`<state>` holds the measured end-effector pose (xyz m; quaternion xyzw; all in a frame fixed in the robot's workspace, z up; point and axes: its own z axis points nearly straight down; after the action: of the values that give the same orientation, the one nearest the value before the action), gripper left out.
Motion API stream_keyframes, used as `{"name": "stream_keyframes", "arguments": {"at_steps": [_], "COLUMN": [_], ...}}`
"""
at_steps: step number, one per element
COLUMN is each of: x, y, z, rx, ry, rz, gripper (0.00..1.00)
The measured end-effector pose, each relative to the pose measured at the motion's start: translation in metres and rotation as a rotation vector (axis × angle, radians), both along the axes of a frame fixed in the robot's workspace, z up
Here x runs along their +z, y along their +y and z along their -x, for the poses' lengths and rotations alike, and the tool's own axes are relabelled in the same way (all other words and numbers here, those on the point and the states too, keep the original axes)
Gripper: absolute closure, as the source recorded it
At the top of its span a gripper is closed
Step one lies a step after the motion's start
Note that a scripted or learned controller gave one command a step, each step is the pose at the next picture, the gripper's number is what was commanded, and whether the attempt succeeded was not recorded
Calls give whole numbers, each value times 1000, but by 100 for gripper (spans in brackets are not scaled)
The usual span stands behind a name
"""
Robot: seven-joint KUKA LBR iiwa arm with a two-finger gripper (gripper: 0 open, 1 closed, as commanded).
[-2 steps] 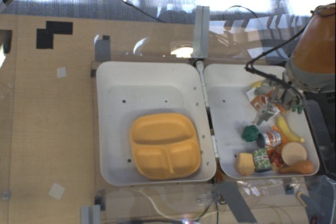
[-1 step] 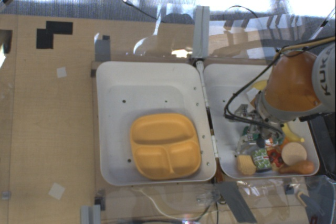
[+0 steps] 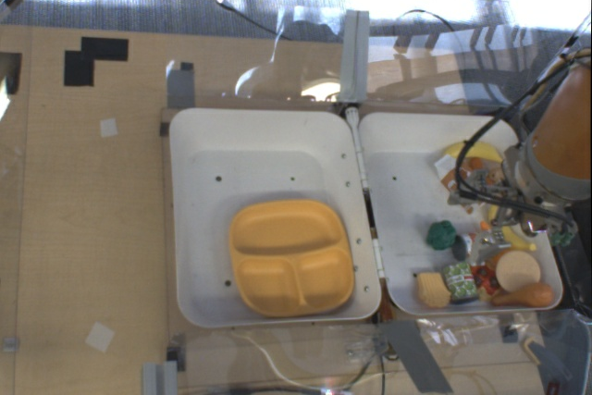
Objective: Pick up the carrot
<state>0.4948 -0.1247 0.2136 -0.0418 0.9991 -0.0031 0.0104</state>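
Observation:
An orange tapered piece that looks like the carrot (image 3: 529, 296) lies in the front right corner of the right bin (image 3: 402, 199). It sits just in front of a round tan disc (image 3: 516, 270). The arm, with its orange band (image 3: 566, 129), reaches in from the right over the bin's right side. My gripper (image 3: 497, 216) hangs low above the clutter, behind and slightly left of the carrot. Cables and the wrist cover it. Nothing can be seen held in it.
The right bin also holds a banana (image 3: 470, 150), a green broccoli (image 3: 442, 234), a green box (image 3: 460, 282), a yellow waffle-like piece (image 3: 430, 290) and small red and yellow items. A yellow divided plate (image 3: 291, 256) lies in the left bin (image 3: 213, 162).

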Motion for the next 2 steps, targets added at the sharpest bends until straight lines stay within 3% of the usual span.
{"name": "stream_keyframes", "arguments": {"at_steps": [1, 2], "x": [-123, -111], "y": [43, 44], "z": [-8, -11], "rx": [-194, -187], "ry": [2, -6], "rz": [-8, -8], "gripper": [0, 100]}}
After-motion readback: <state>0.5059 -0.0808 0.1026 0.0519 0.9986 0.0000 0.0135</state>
